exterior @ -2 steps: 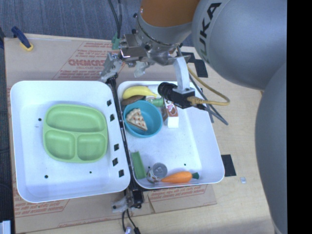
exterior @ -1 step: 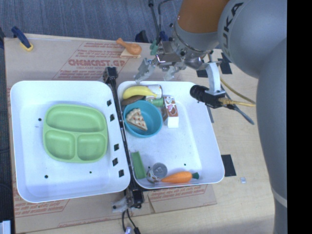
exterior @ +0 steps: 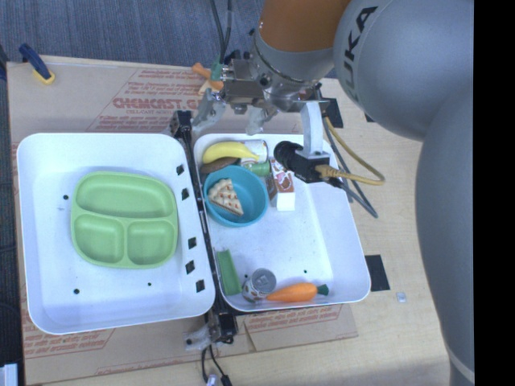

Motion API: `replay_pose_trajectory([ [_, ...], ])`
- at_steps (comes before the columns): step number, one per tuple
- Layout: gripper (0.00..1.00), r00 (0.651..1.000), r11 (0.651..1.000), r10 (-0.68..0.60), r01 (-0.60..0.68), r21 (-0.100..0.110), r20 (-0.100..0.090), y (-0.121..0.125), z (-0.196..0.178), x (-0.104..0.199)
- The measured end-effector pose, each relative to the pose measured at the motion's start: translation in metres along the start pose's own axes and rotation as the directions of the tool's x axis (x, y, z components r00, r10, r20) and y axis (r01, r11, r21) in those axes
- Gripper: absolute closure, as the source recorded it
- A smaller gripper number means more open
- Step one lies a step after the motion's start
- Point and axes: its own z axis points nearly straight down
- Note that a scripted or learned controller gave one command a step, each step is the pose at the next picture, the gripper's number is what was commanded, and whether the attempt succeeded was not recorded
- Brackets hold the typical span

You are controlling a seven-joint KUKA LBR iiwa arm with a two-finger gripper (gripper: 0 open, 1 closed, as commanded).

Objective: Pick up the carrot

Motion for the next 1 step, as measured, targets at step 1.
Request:
replay_pose_trajectory([
  [1, 0.0, 0.994, 0.994, -0.109, 0.109, -0.005, -0.001, -0.0463, -0.0773, 0.0568],
])
